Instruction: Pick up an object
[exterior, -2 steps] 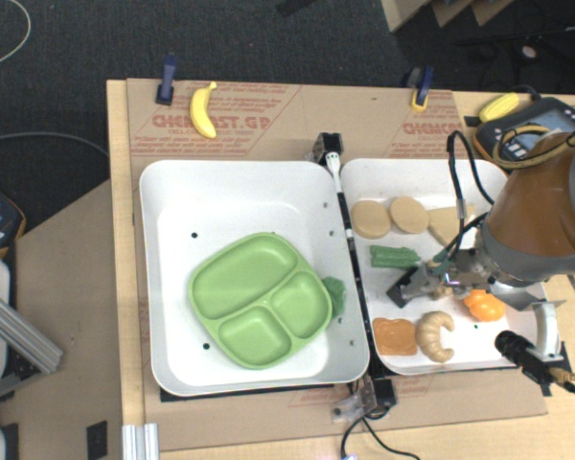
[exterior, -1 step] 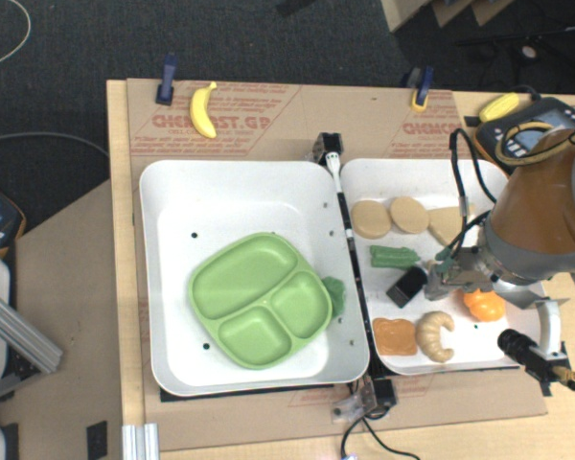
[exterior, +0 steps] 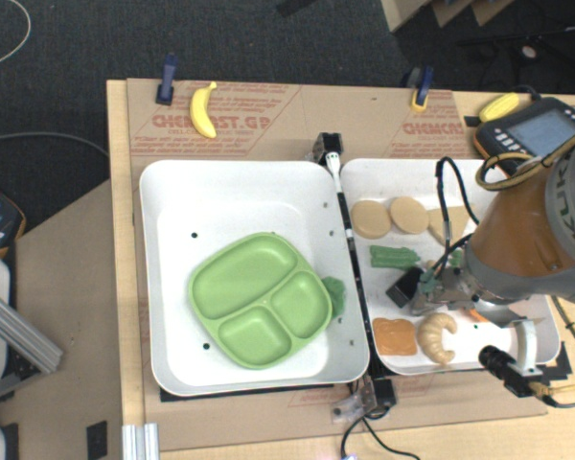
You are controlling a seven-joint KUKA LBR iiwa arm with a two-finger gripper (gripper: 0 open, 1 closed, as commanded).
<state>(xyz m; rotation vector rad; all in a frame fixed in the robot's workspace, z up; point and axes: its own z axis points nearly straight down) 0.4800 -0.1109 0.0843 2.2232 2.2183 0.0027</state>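
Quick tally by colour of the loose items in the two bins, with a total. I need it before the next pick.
Green: 3, the divided plate, a small piece at its right edge, and a flat piece in the right bin
Tan or beige: 3, two round discs and a croissant
Orange-brown: 1, toast slice
Total: 7. The arm may hide more.

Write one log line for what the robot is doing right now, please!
arm: over right bin | pincer: low, beside green block | nearby: croissant, toast | left bin: green divided plate | grasp: unconfirmed

A yellow banana (exterior: 203, 109) lies on the cardboard (exterior: 259, 123) behind the bins.
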